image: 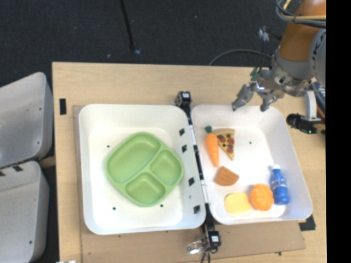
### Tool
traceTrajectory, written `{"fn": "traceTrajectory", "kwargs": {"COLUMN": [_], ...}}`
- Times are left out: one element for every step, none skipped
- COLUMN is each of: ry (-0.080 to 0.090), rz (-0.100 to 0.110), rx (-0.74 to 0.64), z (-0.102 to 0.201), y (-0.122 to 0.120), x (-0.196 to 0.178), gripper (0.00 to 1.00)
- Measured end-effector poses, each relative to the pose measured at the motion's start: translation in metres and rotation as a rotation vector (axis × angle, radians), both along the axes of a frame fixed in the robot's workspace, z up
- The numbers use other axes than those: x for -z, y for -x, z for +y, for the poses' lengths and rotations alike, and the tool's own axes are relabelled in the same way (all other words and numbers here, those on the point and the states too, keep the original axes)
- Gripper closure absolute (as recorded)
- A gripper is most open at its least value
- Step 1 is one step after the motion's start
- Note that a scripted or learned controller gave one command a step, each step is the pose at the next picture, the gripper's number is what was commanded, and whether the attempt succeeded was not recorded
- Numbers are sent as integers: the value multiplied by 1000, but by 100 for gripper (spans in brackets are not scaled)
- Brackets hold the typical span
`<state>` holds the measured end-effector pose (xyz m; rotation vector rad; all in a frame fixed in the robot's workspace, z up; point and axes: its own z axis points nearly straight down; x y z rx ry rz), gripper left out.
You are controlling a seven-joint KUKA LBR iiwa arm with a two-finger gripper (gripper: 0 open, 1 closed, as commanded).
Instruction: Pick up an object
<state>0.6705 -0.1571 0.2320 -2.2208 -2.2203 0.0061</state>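
The hand [253, 101] was seen poised over the far edge of the right bin [296, 163], its fingers spread apart and nothing gripped between them. In that bin a carrot [212, 148] was laid just beside a pizza slice [226, 142], with a brown wedge [225, 176] nearer. Along the near side a yellow piece [237, 203], an orange fruit [261, 196] and a blue bottle [278, 186] were lined up, while a green divided plate [144, 169] was left in the left bin [93, 212].
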Motion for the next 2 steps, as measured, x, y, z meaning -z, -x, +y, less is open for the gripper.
{"fn": "traceTrajectory", "kwargs": {"ry": [0, 1], "rz": [0, -2], "rx": [2, 0], "z": [2, 0], "y": [5, 0], "x": [62, 105], "gripper": [0, 0]}}
